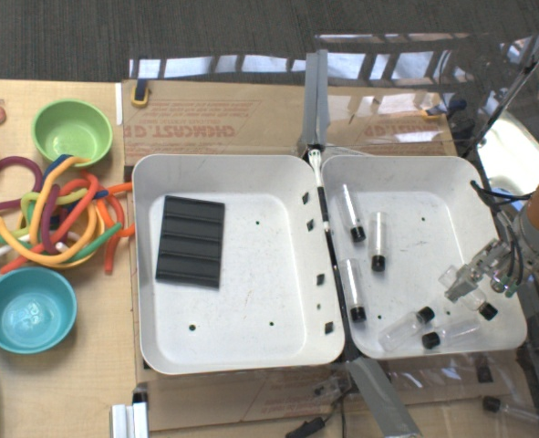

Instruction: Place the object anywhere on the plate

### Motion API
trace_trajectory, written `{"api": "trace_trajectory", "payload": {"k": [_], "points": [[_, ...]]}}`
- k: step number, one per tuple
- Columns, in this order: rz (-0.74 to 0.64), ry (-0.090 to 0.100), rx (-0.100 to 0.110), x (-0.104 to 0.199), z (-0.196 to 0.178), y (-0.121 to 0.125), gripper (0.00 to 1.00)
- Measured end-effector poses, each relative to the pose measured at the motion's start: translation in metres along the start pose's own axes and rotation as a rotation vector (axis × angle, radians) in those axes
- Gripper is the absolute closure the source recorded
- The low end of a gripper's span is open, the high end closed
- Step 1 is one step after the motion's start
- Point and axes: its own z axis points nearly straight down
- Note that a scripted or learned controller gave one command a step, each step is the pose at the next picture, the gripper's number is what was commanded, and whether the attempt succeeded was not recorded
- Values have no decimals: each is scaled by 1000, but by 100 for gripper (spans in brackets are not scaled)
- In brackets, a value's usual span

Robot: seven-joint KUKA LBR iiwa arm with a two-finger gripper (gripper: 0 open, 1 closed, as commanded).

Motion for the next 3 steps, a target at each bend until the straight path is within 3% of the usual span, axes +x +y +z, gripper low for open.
{"api": "trace_trajectory", "payload": {"k": [1, 2, 3], "points": [[33, -3, -1, -38, -41, 7, 100], [-81, -2, -1, -28, -27, -2, 100], [-284, -6, -2, -75, -59, 47, 100]]}}
